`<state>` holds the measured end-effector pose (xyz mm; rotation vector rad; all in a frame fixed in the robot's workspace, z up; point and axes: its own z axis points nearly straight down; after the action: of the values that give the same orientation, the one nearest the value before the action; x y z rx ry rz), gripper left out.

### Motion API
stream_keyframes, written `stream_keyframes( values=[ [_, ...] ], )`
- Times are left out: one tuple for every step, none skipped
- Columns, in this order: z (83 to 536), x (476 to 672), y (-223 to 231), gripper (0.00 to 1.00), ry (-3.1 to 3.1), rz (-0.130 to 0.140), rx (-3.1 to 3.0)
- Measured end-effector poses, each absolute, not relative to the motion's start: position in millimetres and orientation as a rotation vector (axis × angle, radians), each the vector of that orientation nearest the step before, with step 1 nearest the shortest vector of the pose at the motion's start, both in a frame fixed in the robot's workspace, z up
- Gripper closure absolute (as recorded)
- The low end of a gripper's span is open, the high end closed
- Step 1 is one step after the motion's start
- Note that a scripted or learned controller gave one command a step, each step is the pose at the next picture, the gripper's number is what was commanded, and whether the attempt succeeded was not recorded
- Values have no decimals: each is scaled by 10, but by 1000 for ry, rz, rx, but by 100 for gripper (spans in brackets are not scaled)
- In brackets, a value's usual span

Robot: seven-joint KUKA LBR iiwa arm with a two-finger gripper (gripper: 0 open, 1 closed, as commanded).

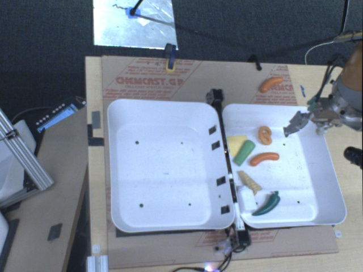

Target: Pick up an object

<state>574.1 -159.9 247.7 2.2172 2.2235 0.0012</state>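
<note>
The gripper (292, 124) hangs over the upper right part of the right bin (326, 169), its dark fingers pointing left; whether the jaws are open or closed cannot be determined, and nothing is visible between them. Just left of it lies an orange pretzel-shaped piece (265, 134). Below that lies an orange sausage (264, 158), beside a green block (244, 152) resting on a yellow wedge (236, 142). Lower down are a tan cone (249, 181) and a dark green pepper (266, 204). A second orange sausage (271, 84) lies on the cardboard outside the bins.
</note>
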Motion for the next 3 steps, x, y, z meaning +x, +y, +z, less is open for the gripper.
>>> stream_keyframes(
  values=[
    [772, 5975, -1377, 0, 2231, -2, 2219],
    [959, 6004, -1401, 100, 2224, 5, 2214],
    [833, 5796, -806, 100, 2234, 0, 2215]
  ],
)
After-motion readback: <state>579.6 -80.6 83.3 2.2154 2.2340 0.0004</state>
